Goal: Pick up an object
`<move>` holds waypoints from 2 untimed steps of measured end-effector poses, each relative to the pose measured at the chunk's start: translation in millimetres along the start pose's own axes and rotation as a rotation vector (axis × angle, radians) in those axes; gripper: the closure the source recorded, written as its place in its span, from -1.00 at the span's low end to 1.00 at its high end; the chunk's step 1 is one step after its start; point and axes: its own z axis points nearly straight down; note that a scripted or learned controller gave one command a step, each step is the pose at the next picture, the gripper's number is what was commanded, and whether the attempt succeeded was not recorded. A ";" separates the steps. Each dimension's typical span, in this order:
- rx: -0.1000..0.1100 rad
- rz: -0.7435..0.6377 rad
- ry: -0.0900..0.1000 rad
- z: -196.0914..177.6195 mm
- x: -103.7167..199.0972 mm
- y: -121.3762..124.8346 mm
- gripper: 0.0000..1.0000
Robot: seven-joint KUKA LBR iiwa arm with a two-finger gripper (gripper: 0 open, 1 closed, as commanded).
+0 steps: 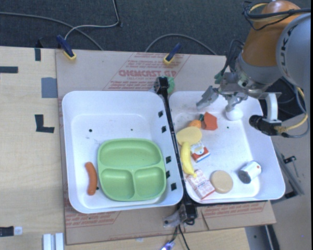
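Observation:
My gripper (pixel 219 104) hangs over the far part of the right bin (pixel 261 139), fingers spread and open with nothing between them. Just below it lie a red-orange block (pixel 210 121) and a small orange piece (pixel 195 124). Further toward the front are a yellow banana (pixel 187 159) beside a rounded yellow piece (pixel 190 135), a small red and white carton (pixel 200 152), a tan round biscuit (pixel 221 181), a printed packet (pixel 201 188) and a grey and white can (pixel 249 171) on its side.
The left bin (pixel 78 113) holds a green divided plate (pixel 131 169) and an orange-brown sausage (pixel 92 178) at its front left. A black clip (pixel 162 85) sits at the far end of the wall between the bins. The arm (pixel 274 35) fills the upper right.

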 end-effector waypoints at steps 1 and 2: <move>-0.009 0.003 -0.002 131.7 -40.4 -41.2 -1.00; 0.002 0.005 -0.012 136.3 -21.1 3.9 -1.00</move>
